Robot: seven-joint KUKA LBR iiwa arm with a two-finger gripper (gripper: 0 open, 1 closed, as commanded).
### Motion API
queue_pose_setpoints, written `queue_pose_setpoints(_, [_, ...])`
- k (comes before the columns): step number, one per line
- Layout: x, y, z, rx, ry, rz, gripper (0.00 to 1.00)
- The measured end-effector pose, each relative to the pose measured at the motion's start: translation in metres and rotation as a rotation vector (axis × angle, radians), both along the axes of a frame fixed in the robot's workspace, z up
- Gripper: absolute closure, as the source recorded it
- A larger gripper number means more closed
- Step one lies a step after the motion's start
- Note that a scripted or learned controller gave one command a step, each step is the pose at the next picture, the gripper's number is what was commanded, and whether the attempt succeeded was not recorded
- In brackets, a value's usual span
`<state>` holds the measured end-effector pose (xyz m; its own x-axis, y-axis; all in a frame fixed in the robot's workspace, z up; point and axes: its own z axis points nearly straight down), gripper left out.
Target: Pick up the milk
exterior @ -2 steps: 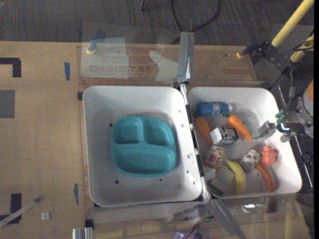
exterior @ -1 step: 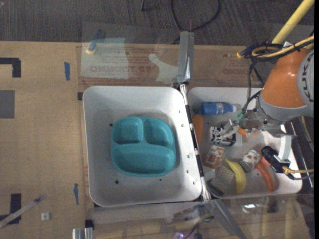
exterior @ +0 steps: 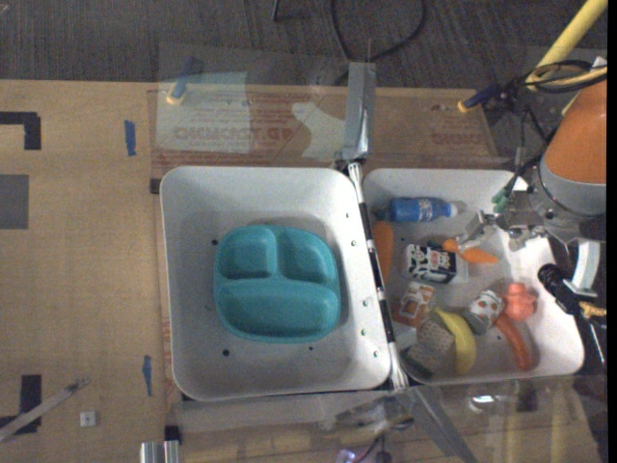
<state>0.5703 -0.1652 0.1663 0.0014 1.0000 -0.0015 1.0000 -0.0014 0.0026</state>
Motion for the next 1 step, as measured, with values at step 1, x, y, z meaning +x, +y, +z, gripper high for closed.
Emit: queue_pose_setpoints(1, [-0.0104, 0.0433, -0.0489, -0.01, -0.027, 0.138, 0.0])
